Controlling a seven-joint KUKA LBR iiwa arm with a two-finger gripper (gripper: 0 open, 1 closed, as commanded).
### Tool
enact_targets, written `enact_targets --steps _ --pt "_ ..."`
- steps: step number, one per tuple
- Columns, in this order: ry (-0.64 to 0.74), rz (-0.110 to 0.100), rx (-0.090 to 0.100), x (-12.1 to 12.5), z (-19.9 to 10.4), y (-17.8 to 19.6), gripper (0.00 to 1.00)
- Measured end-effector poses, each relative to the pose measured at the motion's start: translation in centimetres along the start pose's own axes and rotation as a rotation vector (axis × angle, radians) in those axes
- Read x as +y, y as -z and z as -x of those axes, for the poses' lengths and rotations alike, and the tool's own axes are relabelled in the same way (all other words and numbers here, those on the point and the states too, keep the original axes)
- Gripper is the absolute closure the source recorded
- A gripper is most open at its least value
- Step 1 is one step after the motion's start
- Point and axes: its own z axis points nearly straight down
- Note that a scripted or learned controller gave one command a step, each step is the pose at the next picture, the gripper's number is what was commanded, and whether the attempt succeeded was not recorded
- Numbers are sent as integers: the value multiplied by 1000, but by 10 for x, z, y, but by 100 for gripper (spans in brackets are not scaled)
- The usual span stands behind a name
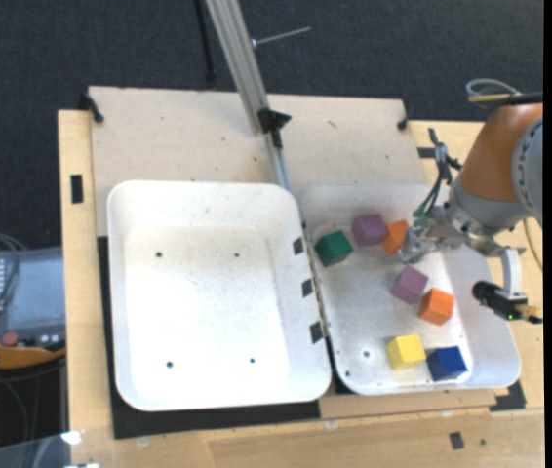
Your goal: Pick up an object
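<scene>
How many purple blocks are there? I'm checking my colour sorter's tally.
2, both in the right bin: one purple block near its far edge, another purple block mid-bin. The arm may hide more.

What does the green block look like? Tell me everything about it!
The green block is a small cube, dark green, with a plain matte surface, perhaps foam or painted wood. It rests flat on the floor of the right bin, turned a little askew, close to that bin's left wall. Nothing touches it: the nearest purple block sits apart, up and to its right, and the gripper is farther right still. It looks whole and undamaged.
</scene>
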Motion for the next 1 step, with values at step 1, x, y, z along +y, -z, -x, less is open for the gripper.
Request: enact_targets --steps 1 --pt "0 2 0 1 6 45 100"
